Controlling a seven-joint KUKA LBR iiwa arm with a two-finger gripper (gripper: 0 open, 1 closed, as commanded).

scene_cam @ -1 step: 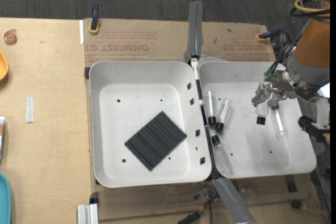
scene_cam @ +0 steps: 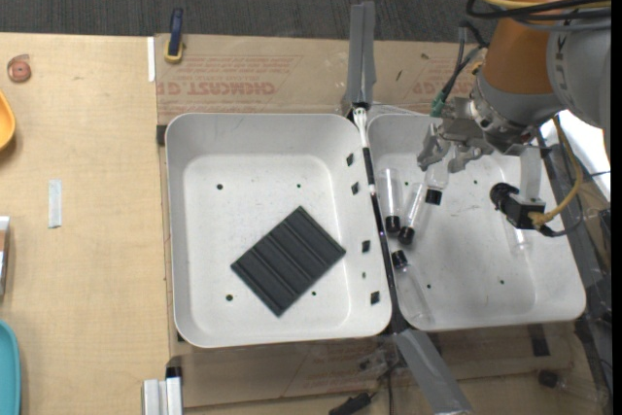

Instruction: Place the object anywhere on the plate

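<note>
A dark grey ribbed plate [scene_cam: 289, 259] lies flat and turned at an angle in the left bin [scene_cam: 194, 209]. Three clear tubes with black caps lie in the right bin [scene_cam: 486, 296], near its left wall: one [scene_cam: 390, 202] next to the divider, a second [scene_cam: 412, 213] beside it, and a third [scene_cam: 433, 188] directly under the gripper. My gripper [scene_cam: 443, 156] hangs over the upper left of the right bin, just above that third tube. Whether it touches the tube is hidden.
A small black piece [scene_cam: 398, 259] sits at the divider between the bins. A clear item [scene_cam: 522, 240] lies toward the right bin's right side. A blue-handled clip [scene_cam: 175, 34] rests on the cardboard behind the left bin.
</note>
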